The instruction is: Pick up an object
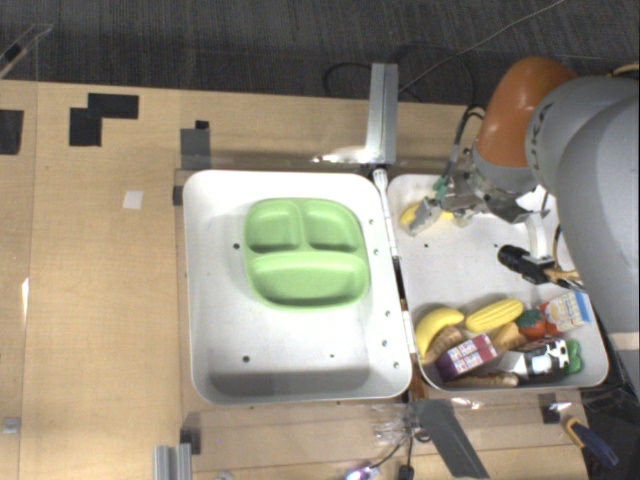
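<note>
The grey arm with its orange band reaches in from the right, over the far end of the right shallow white plastic bin (470,268). Its gripper (438,208) hangs low above that bin's far left corner, pointing toward the wall shared by the 2 bins. A small yellow lumpy object (411,215) lies on the bin floor right at the gripper's tip, touching it or just beside it. The slant and blur hide the join, so I cannot tell whether the pincer is apart, together or clamped on this piece.

The rest of the right bin's load sits crowded along its near edge, well apart from the gripper. A yellow plastic banana (437,325) lies at the left of the pile, with a yellow toy corn cob (495,315) just to its right. A purple rectangular box (466,356) rests in front of both, touching the banana. Further right are a small red rounded piece (534,325), a white and blue carton (568,310) and a black and white patterned item (552,358), all packed close together. The middle of the bin floor is bare white.

The left shallow white plastic bin (215,298) holds 1 thing: a light green plastic plate with 3 compartments (304,251), lying flat near the bin's middle, slightly toward the far side.
</note>
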Available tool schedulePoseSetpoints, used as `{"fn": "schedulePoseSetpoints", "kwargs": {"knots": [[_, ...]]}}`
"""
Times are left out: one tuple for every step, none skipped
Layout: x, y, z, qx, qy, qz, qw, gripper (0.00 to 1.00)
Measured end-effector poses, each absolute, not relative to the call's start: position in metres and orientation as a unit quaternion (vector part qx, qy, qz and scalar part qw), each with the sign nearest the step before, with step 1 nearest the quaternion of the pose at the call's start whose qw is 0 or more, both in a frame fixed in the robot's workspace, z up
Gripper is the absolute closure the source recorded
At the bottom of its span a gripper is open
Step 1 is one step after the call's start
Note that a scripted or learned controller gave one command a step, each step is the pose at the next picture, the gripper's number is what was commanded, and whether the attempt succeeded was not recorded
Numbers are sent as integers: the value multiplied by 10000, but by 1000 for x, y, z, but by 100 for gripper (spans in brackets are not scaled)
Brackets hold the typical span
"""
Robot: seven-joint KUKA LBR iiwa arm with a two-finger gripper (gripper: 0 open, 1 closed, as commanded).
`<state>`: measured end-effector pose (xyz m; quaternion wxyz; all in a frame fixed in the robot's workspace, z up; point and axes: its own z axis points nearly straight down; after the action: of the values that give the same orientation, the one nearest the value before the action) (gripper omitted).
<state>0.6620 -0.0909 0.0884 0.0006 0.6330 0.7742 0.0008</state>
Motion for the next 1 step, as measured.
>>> {"fn": "schedulePoseSetpoints", "kwargs": {"knots": [[595,-89,91,6364,7714,39,44,0]]}}
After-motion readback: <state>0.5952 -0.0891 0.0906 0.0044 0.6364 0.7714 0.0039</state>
